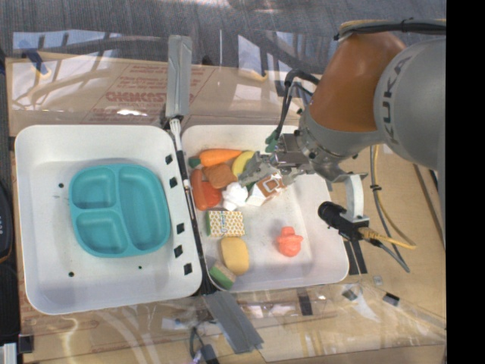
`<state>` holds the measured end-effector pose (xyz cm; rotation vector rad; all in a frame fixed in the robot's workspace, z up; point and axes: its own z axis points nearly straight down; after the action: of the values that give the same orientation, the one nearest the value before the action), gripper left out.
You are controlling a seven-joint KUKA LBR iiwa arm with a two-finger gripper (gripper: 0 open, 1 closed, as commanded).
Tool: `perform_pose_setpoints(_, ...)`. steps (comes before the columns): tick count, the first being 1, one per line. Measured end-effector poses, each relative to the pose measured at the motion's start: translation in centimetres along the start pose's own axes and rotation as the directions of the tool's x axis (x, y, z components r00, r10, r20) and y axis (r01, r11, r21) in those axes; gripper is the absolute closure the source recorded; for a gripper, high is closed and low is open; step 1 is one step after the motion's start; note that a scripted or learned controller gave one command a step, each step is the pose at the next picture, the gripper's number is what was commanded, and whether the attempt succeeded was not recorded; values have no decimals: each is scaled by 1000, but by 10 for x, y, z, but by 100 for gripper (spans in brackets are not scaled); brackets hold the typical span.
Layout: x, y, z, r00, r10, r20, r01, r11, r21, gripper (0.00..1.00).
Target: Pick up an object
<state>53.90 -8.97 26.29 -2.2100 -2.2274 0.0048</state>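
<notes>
Arm over the right bin, gripper down among the toy food.

The gripper (261, 171) sat at the upper middle of the right bin (322, 260); whether its jaws were apart or together, I could not tell. Around it lay a carrot (220, 157), a white piece (235, 196) and a checkered block (226, 224). A teal tray (119, 210) lay in the left bin (38, 279).

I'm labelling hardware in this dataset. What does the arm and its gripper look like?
The arm is bulky, with a rounded grey shell, a broad orange band and dark lettering on the grey. Black cables run along it. The gripper is a small metal assembly, grey and black.
</notes>
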Motion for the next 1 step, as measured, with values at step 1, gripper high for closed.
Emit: perform_pose_setpoints(1,-11,99,72,1000,8,1,-8,1000,2,0)
